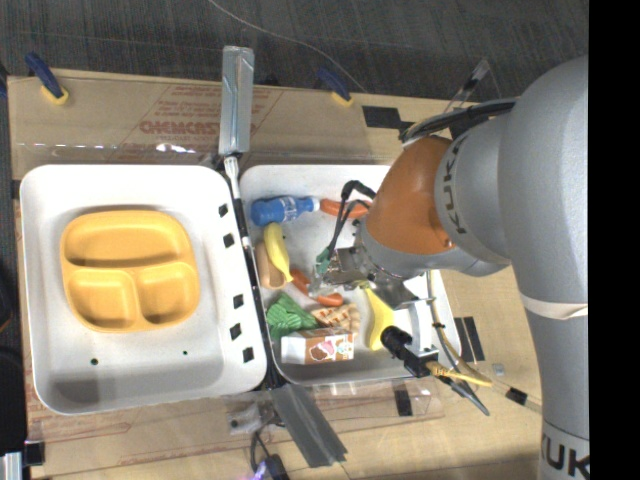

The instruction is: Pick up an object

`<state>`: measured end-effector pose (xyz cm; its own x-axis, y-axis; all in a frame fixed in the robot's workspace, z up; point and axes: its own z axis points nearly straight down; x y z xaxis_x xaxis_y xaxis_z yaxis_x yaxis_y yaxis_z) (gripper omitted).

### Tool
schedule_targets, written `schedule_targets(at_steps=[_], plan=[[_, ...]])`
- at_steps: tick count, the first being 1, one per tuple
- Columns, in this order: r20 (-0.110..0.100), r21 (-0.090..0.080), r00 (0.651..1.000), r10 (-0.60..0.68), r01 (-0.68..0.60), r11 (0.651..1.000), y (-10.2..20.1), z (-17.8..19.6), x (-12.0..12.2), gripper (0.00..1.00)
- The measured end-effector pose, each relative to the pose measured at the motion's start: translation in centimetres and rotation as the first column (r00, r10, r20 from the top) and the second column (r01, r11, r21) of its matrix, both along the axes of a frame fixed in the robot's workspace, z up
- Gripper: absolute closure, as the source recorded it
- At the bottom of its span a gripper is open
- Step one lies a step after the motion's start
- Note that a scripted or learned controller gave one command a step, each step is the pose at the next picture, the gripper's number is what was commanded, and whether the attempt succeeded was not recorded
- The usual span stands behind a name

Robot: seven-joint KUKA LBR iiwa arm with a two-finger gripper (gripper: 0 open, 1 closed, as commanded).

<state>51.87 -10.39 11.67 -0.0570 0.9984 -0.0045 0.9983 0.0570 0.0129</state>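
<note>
Left white bin [40, 298]: holds a yellow plastic tray with three compartments [128, 266].
Right white bin [300, 176]: holds a blue plastic bottle [278, 210], yellow toy banana [276, 252], green leafy toy [288, 316], small printed carton [320, 348] and an orange carrot-like piece [326, 298].
Arm: grey with orange band [405, 208], reaching over the right bin.
Tool [335, 268]: low among the toys near the bin's middle; grip state cannot be told.

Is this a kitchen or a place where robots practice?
Probably a robot practice lab, not a kitchen. A big grey arm reaches over two white bins on a cardboard-covered bench, and the food is toys, like a banana, plus a yellow tray.
</note>
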Motion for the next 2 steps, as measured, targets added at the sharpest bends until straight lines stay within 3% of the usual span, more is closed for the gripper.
schedule_targets(at_steps=[1, 2], plan=[[-0.006, 0.004, 0.988, -0.154, 0.154, 0.988, 1.1, 16.5, 0.2, 1.00], [-0.018, 0.003, 0.997, -0.069, 0.069, 0.998, -3.6, 12.1, -4.3, 1.00]])
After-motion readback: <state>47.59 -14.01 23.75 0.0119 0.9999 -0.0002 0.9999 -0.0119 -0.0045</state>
